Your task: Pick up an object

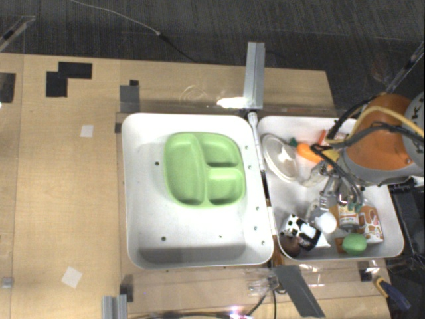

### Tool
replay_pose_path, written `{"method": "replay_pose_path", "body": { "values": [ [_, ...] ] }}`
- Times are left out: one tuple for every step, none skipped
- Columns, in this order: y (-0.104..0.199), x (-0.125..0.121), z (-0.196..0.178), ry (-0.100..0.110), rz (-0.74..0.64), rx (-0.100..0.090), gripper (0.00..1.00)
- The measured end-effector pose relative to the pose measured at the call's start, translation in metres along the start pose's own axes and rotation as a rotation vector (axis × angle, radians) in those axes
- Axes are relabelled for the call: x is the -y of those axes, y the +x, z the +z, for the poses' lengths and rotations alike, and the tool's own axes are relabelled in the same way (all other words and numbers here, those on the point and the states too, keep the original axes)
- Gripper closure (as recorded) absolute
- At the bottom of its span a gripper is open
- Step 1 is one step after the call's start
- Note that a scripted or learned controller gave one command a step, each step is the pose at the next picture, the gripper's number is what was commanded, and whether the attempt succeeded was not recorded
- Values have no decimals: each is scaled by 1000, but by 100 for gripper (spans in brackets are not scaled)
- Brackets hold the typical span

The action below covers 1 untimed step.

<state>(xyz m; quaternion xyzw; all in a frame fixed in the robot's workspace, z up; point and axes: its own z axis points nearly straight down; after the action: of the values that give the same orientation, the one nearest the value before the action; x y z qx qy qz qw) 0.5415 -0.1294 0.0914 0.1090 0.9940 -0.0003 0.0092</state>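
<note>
**Gripper low in the right bin, among the clutter**

You have the gripper [334, 195] down in the right bin [392, 244], the arm [375, 141] coming in from the right with its orange band above the wrist. You cannot tell from this angle how the jaws stand.

Just below the gripper sits a small white ball [325, 222], touching or nearly touching its tip. Beside that stands a small bottle [348, 216] with a brown label, and a flat brown packet [372, 223] lies to its right. A green lump [354, 242] rests near the front wall. A black-and-white toy [299, 230] lies at the front left corner. A clear bowl [282, 157] and an orange piece [307, 153] sit towards the back.

The left bin [143, 198] holds a green divided tray [202, 168].
</note>
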Motion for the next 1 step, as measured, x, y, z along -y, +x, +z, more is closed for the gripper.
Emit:
{"method": "replay_pose_path", "body": {
  "values": [
    [-65,-25,3,0,79,-2,0]
  ]
}}
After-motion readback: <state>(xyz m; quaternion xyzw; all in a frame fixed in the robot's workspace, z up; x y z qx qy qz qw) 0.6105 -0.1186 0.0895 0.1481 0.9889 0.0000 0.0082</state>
